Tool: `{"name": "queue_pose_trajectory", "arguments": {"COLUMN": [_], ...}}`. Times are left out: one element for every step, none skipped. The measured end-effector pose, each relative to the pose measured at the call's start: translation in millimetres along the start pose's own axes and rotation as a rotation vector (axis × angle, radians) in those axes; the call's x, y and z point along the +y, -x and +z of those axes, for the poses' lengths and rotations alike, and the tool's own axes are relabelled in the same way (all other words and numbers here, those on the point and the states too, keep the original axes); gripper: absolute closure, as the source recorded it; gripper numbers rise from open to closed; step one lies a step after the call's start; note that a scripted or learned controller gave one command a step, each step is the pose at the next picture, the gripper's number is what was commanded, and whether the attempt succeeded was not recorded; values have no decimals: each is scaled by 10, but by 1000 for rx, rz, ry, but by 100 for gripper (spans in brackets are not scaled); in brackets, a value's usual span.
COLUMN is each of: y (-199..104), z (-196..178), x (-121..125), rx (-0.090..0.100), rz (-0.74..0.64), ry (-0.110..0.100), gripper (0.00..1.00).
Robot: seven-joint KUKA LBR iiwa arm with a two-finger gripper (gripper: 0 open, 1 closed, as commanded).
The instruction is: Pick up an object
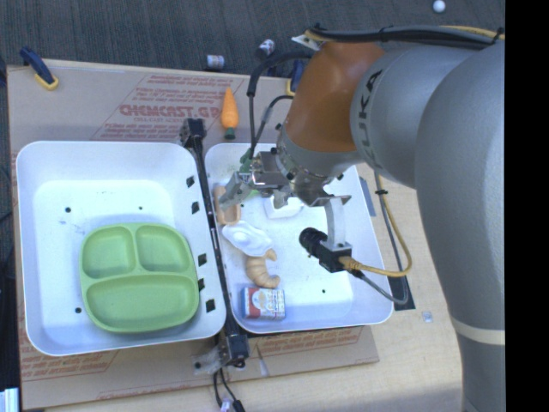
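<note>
The right bin (369, 303) holds a croissant (262, 269), a white crumpled object (246, 237), a small red and white can (262, 303) lying near the front wall, and a brownish item (228, 197) at the bin's left wall. My gripper (273, 187) hangs low over the back half of this bin, just right of the brownish item and above the white object. The arm's bulk covers the fingers. A white piece (281, 208) shows just under the wrist; I cannot tell if it is held.
The left bin (39, 183) holds a green divided plate (137, 275). An orange carrot-shaped toy (229, 110) lies on the cardboard behind the bins. A black divider bar (202, 204) runs between the bins. A cable (373, 271) loops over the right bin's right side.
</note>
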State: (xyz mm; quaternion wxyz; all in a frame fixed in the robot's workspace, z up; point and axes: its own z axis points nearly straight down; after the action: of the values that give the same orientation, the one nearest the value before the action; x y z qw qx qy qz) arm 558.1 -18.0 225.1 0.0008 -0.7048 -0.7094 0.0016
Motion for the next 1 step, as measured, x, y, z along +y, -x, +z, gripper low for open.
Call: {"name": "queue_pose_trajectory", "arguments": {"y": [0], "z": [0], "x": [0], "rx": [0], "rz": [0], "ry": [0], "gripper": [0]}}
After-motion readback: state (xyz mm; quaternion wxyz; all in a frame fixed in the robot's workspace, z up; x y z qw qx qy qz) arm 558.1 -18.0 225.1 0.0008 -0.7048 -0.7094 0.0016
